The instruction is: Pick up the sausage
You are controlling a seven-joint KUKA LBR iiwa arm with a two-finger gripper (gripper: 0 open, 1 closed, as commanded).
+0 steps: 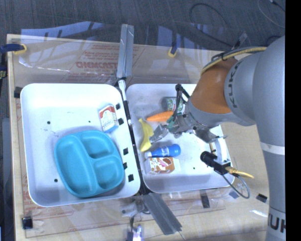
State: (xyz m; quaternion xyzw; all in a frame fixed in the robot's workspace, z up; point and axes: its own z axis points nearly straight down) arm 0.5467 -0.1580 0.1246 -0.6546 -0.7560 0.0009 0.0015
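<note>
Your gripper [163, 129] sits low in the right bin [190, 185], near that bin's left side, among a crowded cluster of items. Whether it is open or closed I cannot tell from this slanted view, and nothing is visibly held.

The sausage is hard to single out. The likeliest candidate is the brown piece on the printed packet [161, 165] near the bin's front, though it may be only a picture on the wrapper. Confirm that before you commit.

Around the gripper lie an orange carrot [159, 117] just behind it, a yellow banana [146, 133] just to its left, and a blue-and-white bottle [165, 150] just in front. The packet lies touching or nearly touching the bottle's front side.

To do this step well, lift clear of the cluster first, then come down over the target from straight above, so you don't nudge the bottle or banana into it. Line the jaws across the target's short axis and close only once it sits squarely between them.

The left bin [35, 114] holds a blue divided tray [89, 163] and a small red-and-white carton [107, 117]; leave these alone.
</note>
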